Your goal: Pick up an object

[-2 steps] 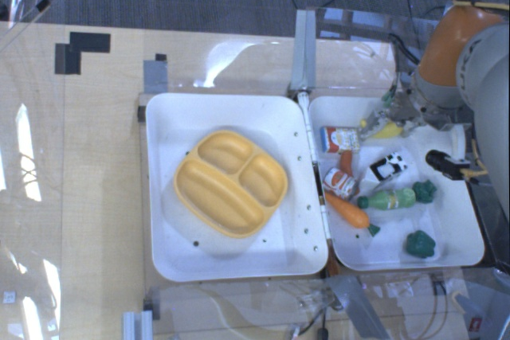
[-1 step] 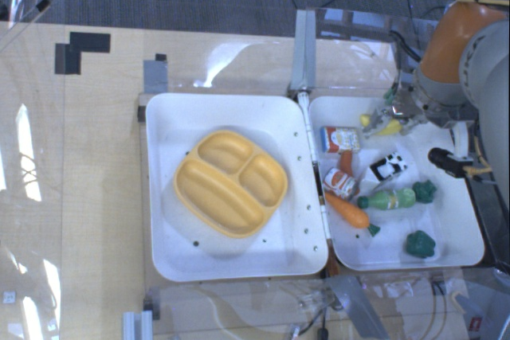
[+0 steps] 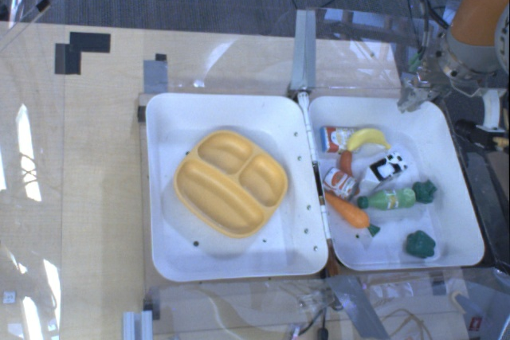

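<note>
Bench [image 3: 80, 171] carries 2 white bins side by side. Left bin [image 3: 159, 251] holds 1 yellow tray [image 3: 231, 182] with 3 compartments, lying flat near the bin's centre.

Right bin [image 3: 458, 195] holds the loose objects, grouped in its left and middle part:
- Carton [image 3: 335, 138] with a red and white label, near the far left corner.
- Banana [image 3: 367, 139], just beside the carton on its right.
- Sausage [image 3: 346, 162], below the carton.
- Can [image 3: 341, 184], against the left wall, touching or nearly touching the sausage.
- Carrot [image 3: 348, 211], lying at a slant below the can, green tip toward the near side.
- Black and white cube [image 3: 388, 167], below the banana.
- Green bottle [image 3: 388, 199], lying on its side, yellow cap toward the left.
- Small broccoli [image 3: 425, 190], at the bottle's right end.
- Large broccoli [image 3: 420, 244], alone near the near right corner.

Arm [image 3: 482, 8] enters from the upper right, orange band visible. Gripper [image 3: 414, 95] sits over the far right corner of the right bin, well apart from every object. Nothing is seen between its tips. Whether it is released or clenched cannot be told at this resolution.
</note>
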{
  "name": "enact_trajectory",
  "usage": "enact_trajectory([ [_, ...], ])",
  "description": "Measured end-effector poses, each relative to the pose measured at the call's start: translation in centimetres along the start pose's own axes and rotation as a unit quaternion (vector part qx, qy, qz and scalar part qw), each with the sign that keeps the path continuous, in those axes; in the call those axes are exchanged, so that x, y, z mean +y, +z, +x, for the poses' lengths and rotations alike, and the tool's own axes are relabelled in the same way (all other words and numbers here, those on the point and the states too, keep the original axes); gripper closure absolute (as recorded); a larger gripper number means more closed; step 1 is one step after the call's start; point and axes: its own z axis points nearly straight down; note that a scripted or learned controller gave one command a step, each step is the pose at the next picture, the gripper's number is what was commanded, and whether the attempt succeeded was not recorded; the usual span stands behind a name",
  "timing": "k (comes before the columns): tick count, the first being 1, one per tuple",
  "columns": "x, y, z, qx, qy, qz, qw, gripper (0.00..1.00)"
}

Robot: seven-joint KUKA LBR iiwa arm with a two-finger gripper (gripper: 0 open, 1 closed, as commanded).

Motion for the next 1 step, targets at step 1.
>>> enact_trajectory([
  [1,-2.93,-10.74,-1.31,-0.001,0.175,0.000,0.9845,1.00],
])
